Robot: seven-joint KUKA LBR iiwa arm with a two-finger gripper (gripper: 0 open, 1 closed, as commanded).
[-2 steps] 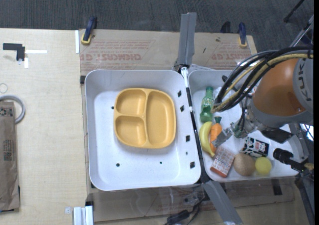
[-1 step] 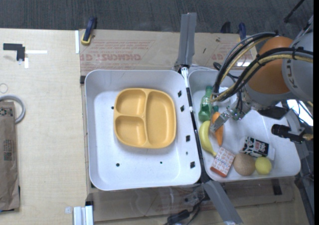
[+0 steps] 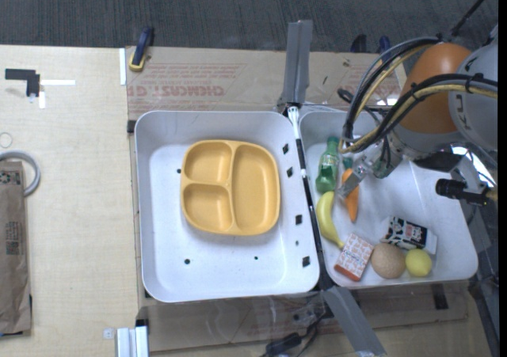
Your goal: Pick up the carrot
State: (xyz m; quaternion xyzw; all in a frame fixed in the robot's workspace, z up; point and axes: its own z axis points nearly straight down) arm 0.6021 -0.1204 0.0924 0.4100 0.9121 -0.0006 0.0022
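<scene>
The carrot lies in the right bin, near that bin's left wall, its orange body slanting with the thin tip pointing down toward the near edge. Its upper end sits right under the end effector, which hangs at the carrot's top. Whether the end effector is spread or closed, and whether it has any hold on the carrot, I cannot tell; cables and the wrist hide that spot.

Just to the carrot's left lies a banana, running almost parallel and very near it. Above the banana stands a green bottle, close beside the end effector. Further toward the near edge are a small orange-and-white carton, a brown egg-like ball, a lemon and a black-and-white carton, all apart from the carrot.

The left bin holds a yellow divided plate. The tabletop extends to the left.

To do this step well, the grip should close across the carrot's thick upper part, square to its long axis, since the tapering tip would likely slip out. The approach should stay clear of the bottle, and the side nearest the banana needs room so the banana is not pinched along with it. A straight vertical lift afterward would probably keep the neighbours undisturbed.
</scene>
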